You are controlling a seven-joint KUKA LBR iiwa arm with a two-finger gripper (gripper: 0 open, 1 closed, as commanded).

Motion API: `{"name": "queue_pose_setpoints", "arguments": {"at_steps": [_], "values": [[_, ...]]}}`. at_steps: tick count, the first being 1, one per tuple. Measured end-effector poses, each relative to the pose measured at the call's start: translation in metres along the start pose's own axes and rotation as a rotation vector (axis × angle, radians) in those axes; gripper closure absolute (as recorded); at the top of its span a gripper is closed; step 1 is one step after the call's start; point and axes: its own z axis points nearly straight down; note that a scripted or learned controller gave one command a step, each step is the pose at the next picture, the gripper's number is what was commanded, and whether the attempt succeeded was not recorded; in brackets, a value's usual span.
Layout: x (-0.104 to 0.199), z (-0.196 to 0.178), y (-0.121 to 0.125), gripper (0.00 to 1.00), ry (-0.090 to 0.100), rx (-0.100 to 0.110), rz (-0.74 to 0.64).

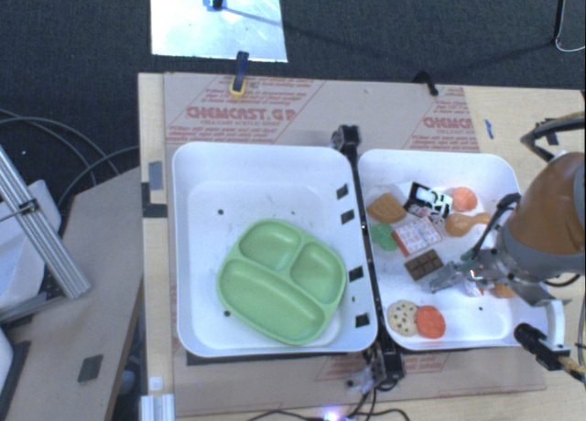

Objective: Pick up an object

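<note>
My pincer (461,277): low in the right bin (499,170), near its 4 o'clock corner; whether released or clenched I cannot tell, and nothing is seen between the tips.
My arm (549,227): grey with orange band, entering from 3 o'clock.
Right bin contents, all pickable: chocolate bar (424,265) just at my 9 o'clock; checked card (419,235) at 11 o'clock of me; cracker (386,208) further toward 10 o'clock; black-and-white toy (430,199) and orange ball (463,198) toward 12 o'clock; drumstick (467,222) close at 12 o'clock; cookie (402,317) and red round piece (430,321) at 7 o'clock.
Left bin (265,163): one green divided plate (282,280), toward its 5 o'clock.
</note>
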Motion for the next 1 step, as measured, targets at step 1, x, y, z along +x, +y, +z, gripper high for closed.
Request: {"name": "queue_pose_setpoints", "arguments": {"at_steps": [1], "values": [[0.0112,-0.0525,0.0014,0.0,-0.001,-0.004,-0.005]]}}
